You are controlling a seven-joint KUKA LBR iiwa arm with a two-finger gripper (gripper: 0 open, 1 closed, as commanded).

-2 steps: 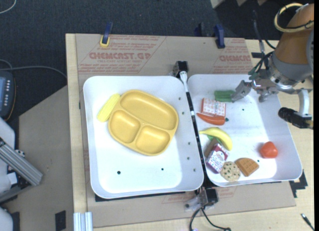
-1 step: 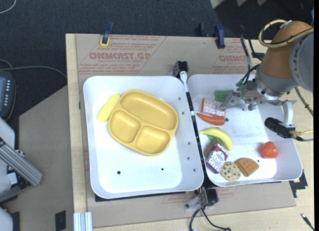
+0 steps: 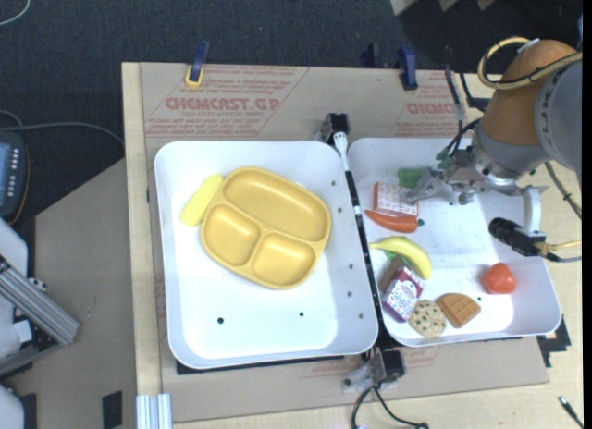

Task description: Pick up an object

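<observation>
Robot gripper [image 3: 442, 183] hangs low over the right bin [image 3: 532, 321], upper right of frame; its tip blurs against a green item [image 3: 411, 177], grip state unclear.

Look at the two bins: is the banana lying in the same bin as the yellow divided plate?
No, the banana lies in the right bin, the yellow divided plate in the left bin.

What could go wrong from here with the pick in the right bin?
1. The gripper hangs near the green item and the red-and-white packet, which lie close together; it may catch both or nudge one away.
2. The orange carrot-shaped toy touches the packet, so it could get dragged along.
3. These items sit near the right white bin's left wall, leaving little room for the gripper.
</observation>
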